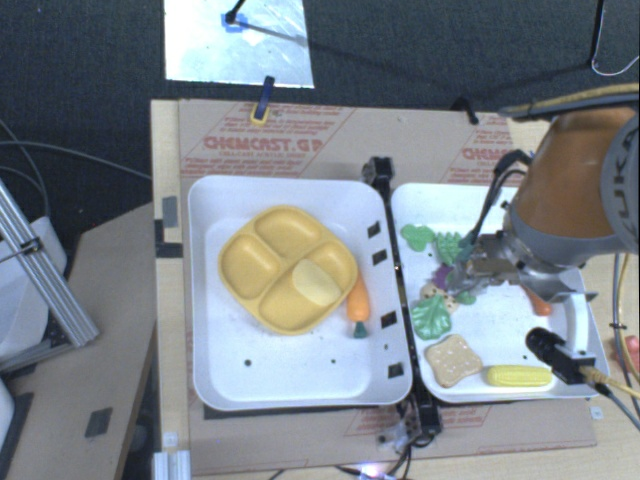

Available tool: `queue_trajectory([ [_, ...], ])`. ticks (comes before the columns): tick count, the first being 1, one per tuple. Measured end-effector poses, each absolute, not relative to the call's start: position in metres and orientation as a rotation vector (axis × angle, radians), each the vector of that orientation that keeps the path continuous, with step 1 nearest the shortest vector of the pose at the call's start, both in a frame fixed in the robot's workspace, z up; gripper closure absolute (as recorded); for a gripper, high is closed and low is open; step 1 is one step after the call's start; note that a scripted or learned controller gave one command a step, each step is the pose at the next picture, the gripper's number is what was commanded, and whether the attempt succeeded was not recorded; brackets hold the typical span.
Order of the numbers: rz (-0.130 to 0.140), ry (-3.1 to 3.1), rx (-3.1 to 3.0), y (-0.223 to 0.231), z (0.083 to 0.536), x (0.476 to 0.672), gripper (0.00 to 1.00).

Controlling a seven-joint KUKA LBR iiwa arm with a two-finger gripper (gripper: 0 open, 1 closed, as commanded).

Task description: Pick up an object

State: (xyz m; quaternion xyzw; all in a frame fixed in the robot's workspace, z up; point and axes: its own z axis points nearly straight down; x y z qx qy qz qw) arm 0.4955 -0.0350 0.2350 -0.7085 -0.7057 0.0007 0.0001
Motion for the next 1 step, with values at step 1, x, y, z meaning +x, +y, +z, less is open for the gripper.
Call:
queue_trajectory([
  [1, -0.001, -2.229, -2.211, 0.0198, 0.2155, 0.5077, 1.0],
])
